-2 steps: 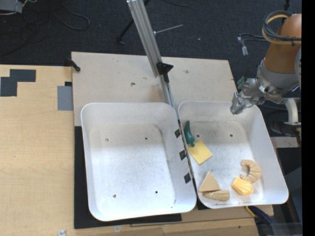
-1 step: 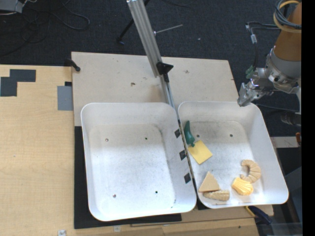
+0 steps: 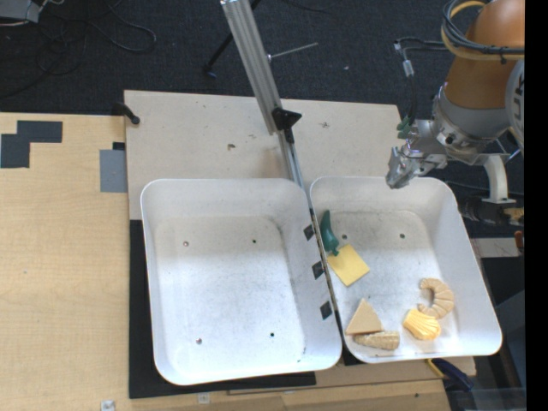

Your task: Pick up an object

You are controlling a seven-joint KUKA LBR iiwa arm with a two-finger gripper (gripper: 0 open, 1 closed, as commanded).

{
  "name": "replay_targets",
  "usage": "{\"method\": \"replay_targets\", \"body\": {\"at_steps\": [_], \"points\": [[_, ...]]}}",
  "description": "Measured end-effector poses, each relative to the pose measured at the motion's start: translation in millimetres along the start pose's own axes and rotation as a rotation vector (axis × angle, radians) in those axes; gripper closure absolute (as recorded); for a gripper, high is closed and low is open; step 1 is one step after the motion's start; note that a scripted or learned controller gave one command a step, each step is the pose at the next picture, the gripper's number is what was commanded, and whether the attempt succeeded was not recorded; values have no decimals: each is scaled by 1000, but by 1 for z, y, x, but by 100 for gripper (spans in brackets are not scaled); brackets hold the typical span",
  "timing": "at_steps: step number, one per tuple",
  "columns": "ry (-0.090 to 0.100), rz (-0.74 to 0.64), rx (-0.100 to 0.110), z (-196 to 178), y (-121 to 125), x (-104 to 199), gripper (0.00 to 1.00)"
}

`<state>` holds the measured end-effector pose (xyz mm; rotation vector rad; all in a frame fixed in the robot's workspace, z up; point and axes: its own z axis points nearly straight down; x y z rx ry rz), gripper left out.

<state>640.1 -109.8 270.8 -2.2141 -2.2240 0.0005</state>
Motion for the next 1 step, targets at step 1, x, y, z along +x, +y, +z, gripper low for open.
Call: {"method": "replay_targets", "body": {"at_steps": [1], "points": [[1,0,2,7,-4,58,100]]}}
